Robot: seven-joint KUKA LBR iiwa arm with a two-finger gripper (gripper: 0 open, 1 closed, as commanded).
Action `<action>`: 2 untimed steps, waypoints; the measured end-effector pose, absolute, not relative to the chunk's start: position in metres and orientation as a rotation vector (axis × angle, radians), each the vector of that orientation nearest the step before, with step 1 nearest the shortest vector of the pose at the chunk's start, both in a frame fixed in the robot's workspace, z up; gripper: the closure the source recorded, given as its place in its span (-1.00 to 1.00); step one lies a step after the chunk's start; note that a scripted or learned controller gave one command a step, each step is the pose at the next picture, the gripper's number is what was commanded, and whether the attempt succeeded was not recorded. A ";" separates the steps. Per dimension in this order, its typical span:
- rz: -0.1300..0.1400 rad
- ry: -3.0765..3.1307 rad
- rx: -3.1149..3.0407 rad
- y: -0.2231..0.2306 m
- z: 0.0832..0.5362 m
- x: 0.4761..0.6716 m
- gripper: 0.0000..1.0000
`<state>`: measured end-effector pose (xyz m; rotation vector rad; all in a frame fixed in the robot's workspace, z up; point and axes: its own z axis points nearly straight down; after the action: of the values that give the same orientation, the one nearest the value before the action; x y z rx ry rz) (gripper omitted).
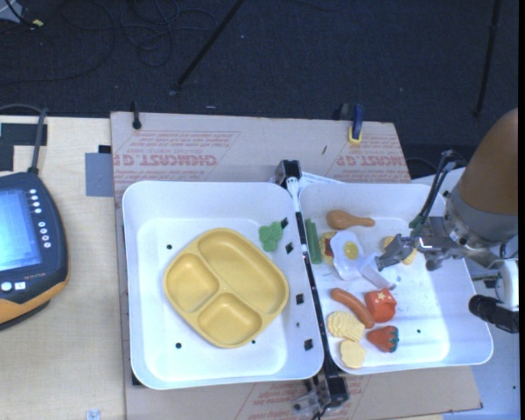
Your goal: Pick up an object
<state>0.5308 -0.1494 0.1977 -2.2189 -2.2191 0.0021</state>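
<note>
1. Gripper [394, 254] sits low over the right bin [472, 339], near that bin's upper middle. Dark fingers point toward the view's left.
2. A small yellow piece [406, 248] lies right at the fingers, touching or partly under them. Whether it is between them cannot be told.
3. Finger state: cannot tell; the tips blur into the dark linkage and the toys beneath.
4. Just left of the tips: fried-egg toy [348, 252], white with a yellow yolk. Above it, a drumstick toy [348, 220].
5. Below the gripper: sausage [352, 307], tomato [381, 304], red strawberry-like piece [384, 339], two pale crackers [346, 337] near the bin's lower left.
6. Arm [494, 178] enters from the right edge, its orange band high, wrist angled down and leftward into the bin.
7. Left bin [149, 234] holds a yellow divided plate [226, 285] and a green piece [270, 234] near its upper right corner.
8. Teach pendant [17, 248] lies on the bench, far left.
</note>
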 end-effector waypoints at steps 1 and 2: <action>0.007 -2.214 -2.212 -0.103 0.165 0.477 -1.00; 0.006 -2.217 -2.227 -0.083 0.087 0.480 -1.00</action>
<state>0.4797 -0.0832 0.0867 -2.2266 -2.2174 0.0061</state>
